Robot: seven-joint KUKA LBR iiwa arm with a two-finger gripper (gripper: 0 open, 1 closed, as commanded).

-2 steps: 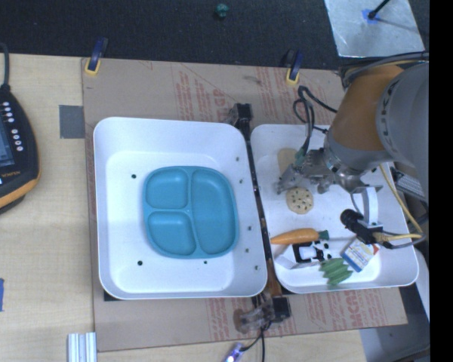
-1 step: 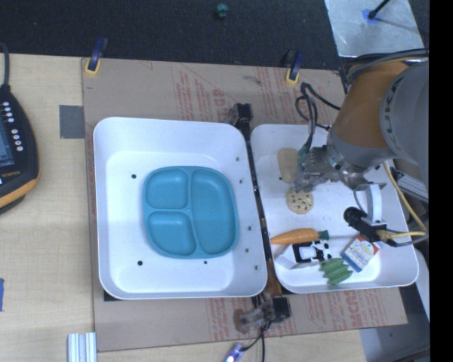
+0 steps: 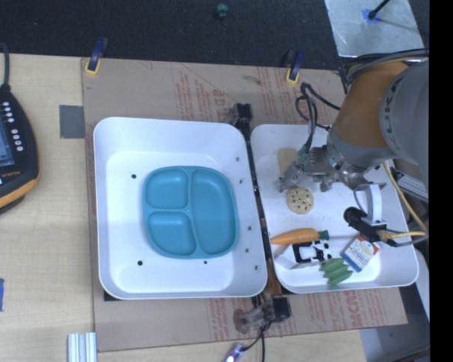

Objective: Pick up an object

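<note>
My gripper (image 3: 305, 173) hangs over the upper part of the right bin (image 3: 266, 151), reaching in from the right. A round speckled cookie (image 3: 299, 199) lies just below it, and a pale tan flat piece (image 3: 287, 158) lies just to its left, partly hidden by the gripper. Nearer the bin's front lie an orange carrot (image 3: 294, 237), a black and white item (image 3: 309, 253), a green toy vegetable (image 3: 335, 271) and a small blue, white and red box (image 3: 359, 253). I see nothing held in the gripper.
The left bin (image 3: 113, 194) holds a blue divided plate (image 3: 189, 211). A black and orange teach pendant (image 3: 6, 148) lies on the bench at far left. Clamps sit at the cardboard's top edge.
</note>
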